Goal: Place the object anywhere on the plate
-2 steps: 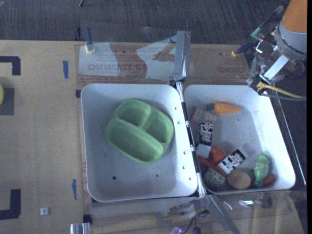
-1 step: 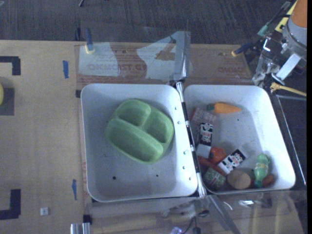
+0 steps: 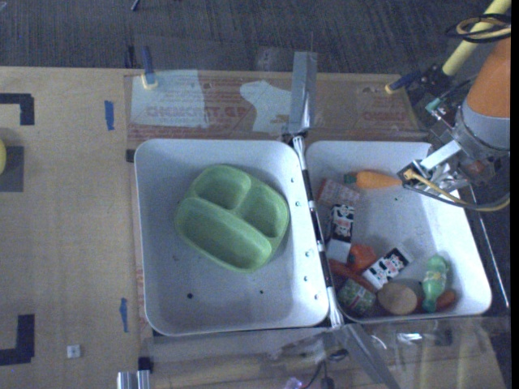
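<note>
- While no toy lies on your green plate in the left bin, the carrot rests in the right bin.
- Your tool hovers just beside it, gripping nothing; whether it is open, you cannot tell.
- Both bins sit on the tabletop.

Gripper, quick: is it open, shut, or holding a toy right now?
Gripper: cannot be told; it sits over the right bin, beside the carrot.
</note>
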You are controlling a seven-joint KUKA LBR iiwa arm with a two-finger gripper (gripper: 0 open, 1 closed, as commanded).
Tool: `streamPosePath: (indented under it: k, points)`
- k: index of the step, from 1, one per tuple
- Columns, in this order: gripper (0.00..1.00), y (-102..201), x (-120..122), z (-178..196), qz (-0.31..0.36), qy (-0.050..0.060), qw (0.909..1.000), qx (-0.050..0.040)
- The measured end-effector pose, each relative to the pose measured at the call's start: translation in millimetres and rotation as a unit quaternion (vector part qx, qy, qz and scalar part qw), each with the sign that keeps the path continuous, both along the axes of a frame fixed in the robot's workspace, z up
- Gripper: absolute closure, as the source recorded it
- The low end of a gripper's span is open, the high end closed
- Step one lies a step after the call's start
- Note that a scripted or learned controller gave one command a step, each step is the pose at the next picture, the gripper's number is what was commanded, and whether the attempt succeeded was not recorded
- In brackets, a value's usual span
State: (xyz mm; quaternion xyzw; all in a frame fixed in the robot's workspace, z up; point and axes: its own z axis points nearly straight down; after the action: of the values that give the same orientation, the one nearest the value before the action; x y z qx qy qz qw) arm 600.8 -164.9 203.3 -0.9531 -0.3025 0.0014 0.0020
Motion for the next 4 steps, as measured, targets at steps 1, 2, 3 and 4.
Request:
streamPosePath:
  k: [1, 2, 3, 4]
  points:
    - [0.0, 0, 0, 0, 0.0, 0.0, 1.0, -0.0001]
    - [0.0, -4, -17, 37, -0.085, -0.001, 0.9964, -0.0017]
    - [0.0, -59, -33, 147, -0.161, -0.001, 0.9869, -0.0019]
    - [0.0, -58, -39, 232, 0.083, -0.002, 0.9966, -0.0022]
